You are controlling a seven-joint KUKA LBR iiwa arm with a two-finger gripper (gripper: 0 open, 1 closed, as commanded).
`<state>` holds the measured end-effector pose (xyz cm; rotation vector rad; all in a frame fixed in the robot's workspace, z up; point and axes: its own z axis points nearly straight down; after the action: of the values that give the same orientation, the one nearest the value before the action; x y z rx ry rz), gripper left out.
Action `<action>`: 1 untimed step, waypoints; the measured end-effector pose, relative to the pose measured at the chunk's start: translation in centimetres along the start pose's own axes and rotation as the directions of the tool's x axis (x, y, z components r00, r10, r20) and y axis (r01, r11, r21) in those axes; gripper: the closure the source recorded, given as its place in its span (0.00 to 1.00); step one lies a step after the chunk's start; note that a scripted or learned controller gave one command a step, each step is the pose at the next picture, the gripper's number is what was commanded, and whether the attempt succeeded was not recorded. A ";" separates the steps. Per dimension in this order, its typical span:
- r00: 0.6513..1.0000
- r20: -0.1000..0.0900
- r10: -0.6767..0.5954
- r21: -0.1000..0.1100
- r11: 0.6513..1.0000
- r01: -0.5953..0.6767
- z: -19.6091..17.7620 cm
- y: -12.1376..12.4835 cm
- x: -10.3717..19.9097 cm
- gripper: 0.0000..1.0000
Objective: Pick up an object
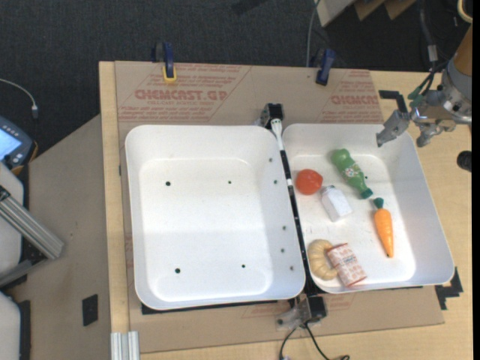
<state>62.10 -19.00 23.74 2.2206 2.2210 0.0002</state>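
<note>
My claw (410, 128) hangs released and grasping nothing over the right bin (427, 201), at its two o'clock corner. The pickable things lie toward six o'clock from me: a green bottle (349, 171), a red ball (308, 181), a white block (335, 202), a carrot (384, 232) and a pastry (322, 259) touching a red-and-white packet (347, 264). The ball may roll away if one finger meets it first. The pastry and packet touch, so I could nudge both and lift neither.
</note>
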 end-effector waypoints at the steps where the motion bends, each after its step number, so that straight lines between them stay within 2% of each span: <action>1: 1.000 -0.005 0.004 0.014 1.000 -0.004 8.2 -8.9 0.0 0.00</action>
<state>53.22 -19.03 15.58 2.2351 2.2258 -0.0092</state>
